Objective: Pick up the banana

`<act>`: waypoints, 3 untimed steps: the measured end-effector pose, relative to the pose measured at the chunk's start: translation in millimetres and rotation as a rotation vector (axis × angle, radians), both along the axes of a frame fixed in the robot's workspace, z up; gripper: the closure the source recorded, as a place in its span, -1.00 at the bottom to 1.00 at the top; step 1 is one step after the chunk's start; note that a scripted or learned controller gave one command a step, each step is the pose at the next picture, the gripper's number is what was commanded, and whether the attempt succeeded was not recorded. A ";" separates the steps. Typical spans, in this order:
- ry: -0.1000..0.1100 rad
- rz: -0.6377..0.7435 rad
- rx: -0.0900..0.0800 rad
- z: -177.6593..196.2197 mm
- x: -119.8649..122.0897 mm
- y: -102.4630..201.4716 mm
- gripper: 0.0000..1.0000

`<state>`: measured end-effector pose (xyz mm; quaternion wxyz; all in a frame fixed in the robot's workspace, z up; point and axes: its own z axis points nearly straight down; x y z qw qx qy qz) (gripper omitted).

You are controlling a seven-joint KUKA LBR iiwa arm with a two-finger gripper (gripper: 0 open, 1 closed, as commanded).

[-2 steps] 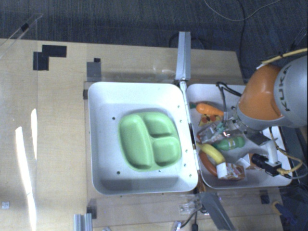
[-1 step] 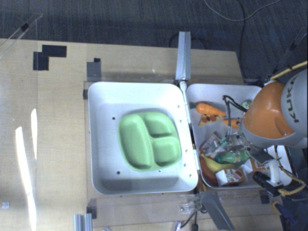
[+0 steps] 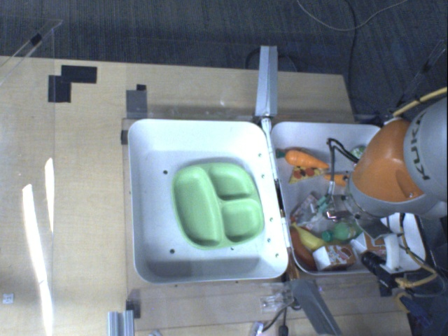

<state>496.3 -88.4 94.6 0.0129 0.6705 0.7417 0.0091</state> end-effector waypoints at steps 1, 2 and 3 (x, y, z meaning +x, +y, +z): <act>0.000 0.000 0.000 -0.1 0.0 0.1 -1.00; 0.000 0.000 0.000 -0.1 -0.1 0.1 -1.00; 0.008 0.162 0.002 -0.2 12.0 -15.2 -1.00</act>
